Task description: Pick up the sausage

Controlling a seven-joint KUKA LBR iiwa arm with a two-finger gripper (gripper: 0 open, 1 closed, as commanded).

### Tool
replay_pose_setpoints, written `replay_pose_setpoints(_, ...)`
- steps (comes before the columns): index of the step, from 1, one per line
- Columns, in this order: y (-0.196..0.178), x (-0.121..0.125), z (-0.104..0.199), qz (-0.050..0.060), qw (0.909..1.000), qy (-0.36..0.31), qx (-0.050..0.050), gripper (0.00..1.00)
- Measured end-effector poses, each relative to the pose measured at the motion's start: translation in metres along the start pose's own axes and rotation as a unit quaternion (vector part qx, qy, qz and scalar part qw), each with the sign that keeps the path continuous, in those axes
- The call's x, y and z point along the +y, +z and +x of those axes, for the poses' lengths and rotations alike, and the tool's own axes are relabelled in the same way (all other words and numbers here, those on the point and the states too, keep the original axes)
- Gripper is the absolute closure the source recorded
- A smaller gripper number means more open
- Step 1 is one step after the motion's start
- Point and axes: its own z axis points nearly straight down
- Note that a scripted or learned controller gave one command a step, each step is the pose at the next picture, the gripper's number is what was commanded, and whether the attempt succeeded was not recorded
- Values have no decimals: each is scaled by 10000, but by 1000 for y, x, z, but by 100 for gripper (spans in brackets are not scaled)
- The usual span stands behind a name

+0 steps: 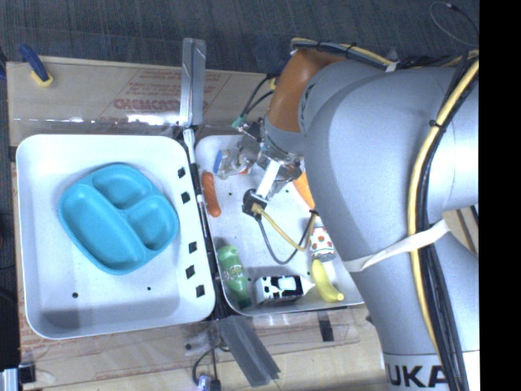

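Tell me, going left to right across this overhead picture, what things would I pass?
Blue clamp → blue divided plate in the left bin → sausage → green bottle → black-and-white carton → banana.

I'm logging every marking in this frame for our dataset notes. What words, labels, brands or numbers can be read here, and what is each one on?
"UKA": white letters on the grey arm base, cut off at the picture's bottom edge.
Red print on the cardboard sheet behind the bins: several lines, too blurred to read.
Black and white carton in the right bin: bears a pattern, no legible text.
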Motion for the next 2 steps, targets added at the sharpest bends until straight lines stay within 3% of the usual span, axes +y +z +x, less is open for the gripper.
replay_pose_setpoints(1, 1, -2, 1, 10, 9993, 368, -5, 0)
replay_pose_setpoints(2, -10, 0, 3, -28, 9994, 333, 12, 100)
